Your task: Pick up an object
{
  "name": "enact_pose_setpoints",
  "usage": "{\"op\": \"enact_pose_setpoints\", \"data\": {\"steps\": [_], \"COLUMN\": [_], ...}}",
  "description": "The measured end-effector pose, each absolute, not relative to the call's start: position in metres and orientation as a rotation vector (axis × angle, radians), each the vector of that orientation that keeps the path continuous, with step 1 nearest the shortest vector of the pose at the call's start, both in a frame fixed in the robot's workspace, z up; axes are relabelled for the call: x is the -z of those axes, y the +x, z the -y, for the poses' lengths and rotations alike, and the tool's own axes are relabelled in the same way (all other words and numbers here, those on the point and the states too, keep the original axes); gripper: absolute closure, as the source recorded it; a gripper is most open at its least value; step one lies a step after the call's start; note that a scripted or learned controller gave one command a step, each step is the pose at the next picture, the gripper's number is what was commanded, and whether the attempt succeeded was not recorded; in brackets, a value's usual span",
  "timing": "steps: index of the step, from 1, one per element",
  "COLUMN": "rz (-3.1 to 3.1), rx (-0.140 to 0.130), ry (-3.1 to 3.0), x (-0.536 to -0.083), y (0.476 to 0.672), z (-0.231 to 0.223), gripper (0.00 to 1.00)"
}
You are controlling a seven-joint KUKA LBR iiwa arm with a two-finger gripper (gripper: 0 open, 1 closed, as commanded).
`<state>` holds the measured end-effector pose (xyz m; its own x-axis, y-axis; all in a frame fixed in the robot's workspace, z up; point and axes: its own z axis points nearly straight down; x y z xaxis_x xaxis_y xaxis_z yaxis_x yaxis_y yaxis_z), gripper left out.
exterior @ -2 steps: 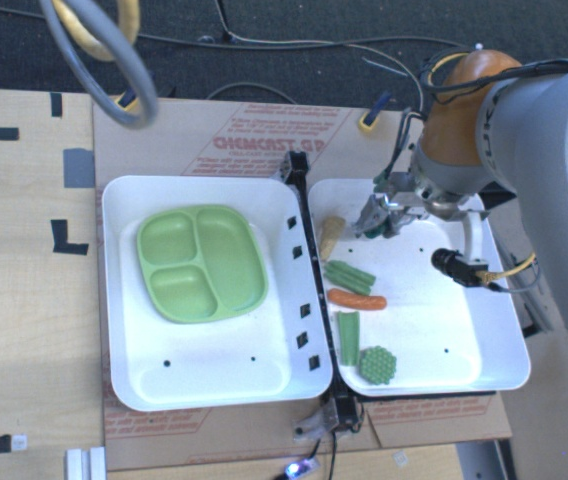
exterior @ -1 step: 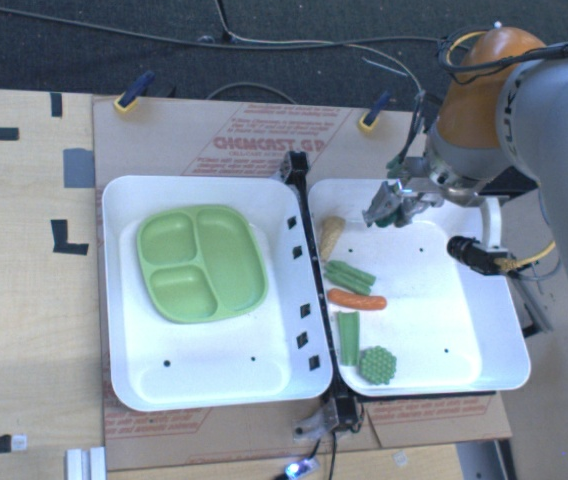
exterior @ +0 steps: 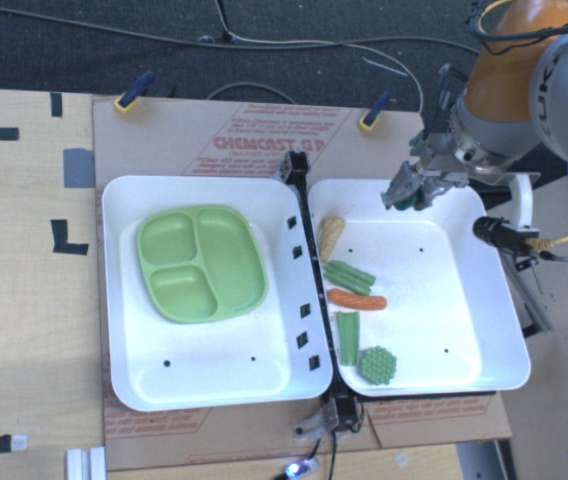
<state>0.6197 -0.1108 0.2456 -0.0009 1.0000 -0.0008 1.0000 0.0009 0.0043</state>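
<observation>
My gripper [exterior: 407,197] hangs over the far edge of the right bin [exterior: 464,298], with nothing visible between its fingers. Along that bin's left side lie several toy foods: a pale corn cob [exterior: 330,234], a green bean pod [exterior: 349,275], an orange carrot [exterior: 356,300], a green stalk [exterior: 348,336] and a round green broccoli head [exterior: 377,364]. They all lie well to the left of the gripper and nearer the front.
A green divided plate [exterior: 202,263] sits in the left bin [exterior: 134,358]. A black clip strip [exterior: 304,268] runs between the two bins. Yellow and blue clamps [exterior: 374,114] hold the cardboard at the back. Cables cross the dark floor behind.
</observation>
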Motion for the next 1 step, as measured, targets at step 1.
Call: {"op": "enact_pose_setpoints", "data": {"steps": [1], "rz": [-2.229], "rx": [0.0], "ry": [2.216], "x": [-0.2491], "y": [0.6124], "z": [0.0587], "gripper": [1.0]}}
